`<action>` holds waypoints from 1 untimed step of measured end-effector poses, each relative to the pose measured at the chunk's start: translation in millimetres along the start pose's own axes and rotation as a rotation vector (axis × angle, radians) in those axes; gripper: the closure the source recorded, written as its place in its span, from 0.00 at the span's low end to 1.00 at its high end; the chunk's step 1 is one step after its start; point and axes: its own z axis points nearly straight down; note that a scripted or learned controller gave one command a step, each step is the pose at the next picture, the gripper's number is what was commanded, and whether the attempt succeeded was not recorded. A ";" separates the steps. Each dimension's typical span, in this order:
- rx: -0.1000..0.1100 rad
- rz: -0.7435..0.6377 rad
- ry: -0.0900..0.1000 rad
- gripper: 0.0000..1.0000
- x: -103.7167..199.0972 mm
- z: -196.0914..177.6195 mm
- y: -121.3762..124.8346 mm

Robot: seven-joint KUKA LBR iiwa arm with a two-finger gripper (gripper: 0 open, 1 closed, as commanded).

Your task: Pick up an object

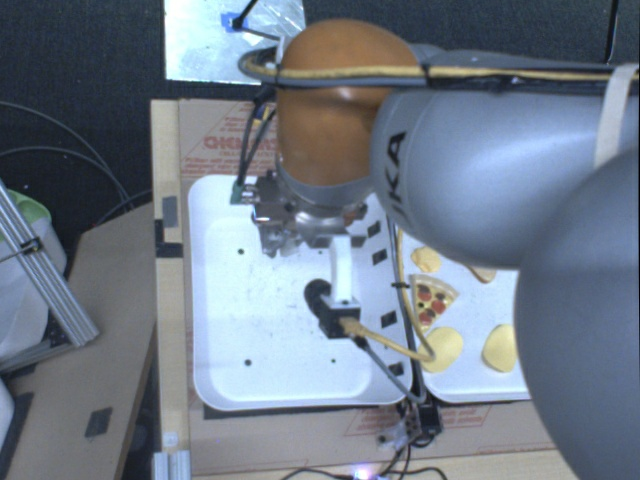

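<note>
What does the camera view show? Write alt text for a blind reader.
A grey robot arm reaches from the right, its wrist over the left white bin. The right bin holds a toy pizza slice and yellow pieces.

Two white bins (pixel 225 378) side by side, one toy pizza slice (pixel 432 300), four yellow food pieces (pixel 443 346), one of them half hidden under the arm, one grey robot arm (pixel 480 168), one shiny silver sheet (pixel 200 28).
</note>
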 end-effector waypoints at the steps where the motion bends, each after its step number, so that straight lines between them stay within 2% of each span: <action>1: -0.001 -0.005 0.003 1.00 1.0 25.1 -49.9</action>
